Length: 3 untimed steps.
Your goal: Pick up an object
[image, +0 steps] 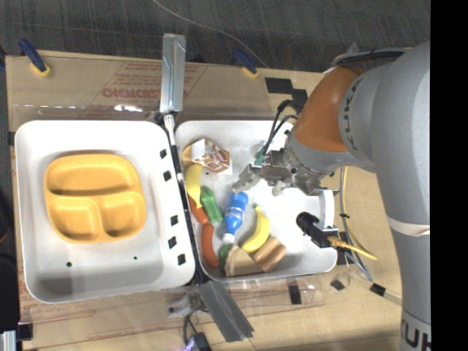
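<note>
The right bin [292, 134] holds a pile of small objects. A blue and white bottle [235, 212] lies in the middle, with a yellow banana [257, 230] to its right. A green piece [211, 205], a yellow piece [193, 183] and a red piece [208, 243] lie along the left wall. A tan block [265, 255] sits at the front and a printed snack packet [210, 156] at the back. My gripper [266, 177] hangs open just up and right of the bottle, with nothing between its fingers.
The left bin [44, 269] carries a yellow compartment tray [93, 196]. A divider wall [174, 189] with black clips separates the bins. The arm's grey body and orange band [329, 115] cover the right bin's right side. Cables [347, 247] trail near its front right corner.
</note>
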Motion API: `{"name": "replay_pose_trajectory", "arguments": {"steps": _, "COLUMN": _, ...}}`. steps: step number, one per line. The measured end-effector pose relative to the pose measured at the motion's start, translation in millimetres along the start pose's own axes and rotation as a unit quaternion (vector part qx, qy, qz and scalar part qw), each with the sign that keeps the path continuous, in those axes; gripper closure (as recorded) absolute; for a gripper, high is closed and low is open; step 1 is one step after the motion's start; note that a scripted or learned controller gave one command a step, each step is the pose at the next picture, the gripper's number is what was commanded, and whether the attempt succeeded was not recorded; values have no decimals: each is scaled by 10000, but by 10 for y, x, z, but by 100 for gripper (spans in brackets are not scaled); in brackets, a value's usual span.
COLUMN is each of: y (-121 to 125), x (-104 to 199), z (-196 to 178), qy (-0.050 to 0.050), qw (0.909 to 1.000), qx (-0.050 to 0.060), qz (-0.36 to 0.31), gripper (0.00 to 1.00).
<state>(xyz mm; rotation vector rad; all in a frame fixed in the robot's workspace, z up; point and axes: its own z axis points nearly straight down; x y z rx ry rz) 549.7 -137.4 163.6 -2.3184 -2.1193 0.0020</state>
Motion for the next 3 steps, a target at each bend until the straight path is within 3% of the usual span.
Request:
{"name": "replay_pose_trajectory", "arguments": {"steps": 1, "y": -259, "x": -90, "z": 718, "qy": 11, "qw": 9971, "qx": 0, "qz": -762, "gripper": 0}}
{"name": "replay_pose_trajectory", "arguments": {"steps": 2, "y": -246, "x": -92, "z": 611, "qy": 7, "qw": 9970, "qx": -8, "qz": -780, "gripper": 100}}
{"name": "replay_pose_trajectory", "arguments": {"steps": 3, "y": 58, "x": 1305, "z": -284, "qy": 14, "qw": 9967, "qx": 2, "qz": 814, "gripper": 100}}
